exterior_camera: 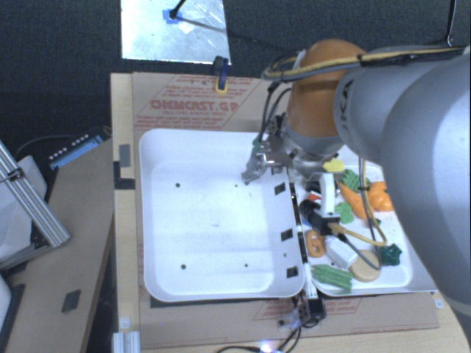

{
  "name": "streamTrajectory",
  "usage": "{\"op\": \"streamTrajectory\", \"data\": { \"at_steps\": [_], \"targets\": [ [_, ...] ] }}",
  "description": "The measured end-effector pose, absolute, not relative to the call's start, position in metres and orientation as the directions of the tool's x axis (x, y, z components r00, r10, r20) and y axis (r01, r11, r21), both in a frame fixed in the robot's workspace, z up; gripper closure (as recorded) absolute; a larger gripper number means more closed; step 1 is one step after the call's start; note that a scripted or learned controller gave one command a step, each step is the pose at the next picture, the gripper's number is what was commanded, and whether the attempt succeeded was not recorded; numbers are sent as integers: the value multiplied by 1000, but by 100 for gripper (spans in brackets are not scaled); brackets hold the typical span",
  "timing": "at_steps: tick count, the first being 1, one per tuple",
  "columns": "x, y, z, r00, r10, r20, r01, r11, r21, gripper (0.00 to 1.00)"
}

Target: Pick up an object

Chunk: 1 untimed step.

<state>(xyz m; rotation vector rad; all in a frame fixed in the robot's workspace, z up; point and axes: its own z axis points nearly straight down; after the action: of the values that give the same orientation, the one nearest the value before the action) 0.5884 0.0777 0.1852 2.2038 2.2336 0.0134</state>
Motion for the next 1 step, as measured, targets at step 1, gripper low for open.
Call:
{"op": "streamTrajectory", "data": {
  "at_steps": [1],
  "targets": [
    [586, 71, 195, -6, 1000, 1, 1000, 6, 4, 100]
  ]
}}
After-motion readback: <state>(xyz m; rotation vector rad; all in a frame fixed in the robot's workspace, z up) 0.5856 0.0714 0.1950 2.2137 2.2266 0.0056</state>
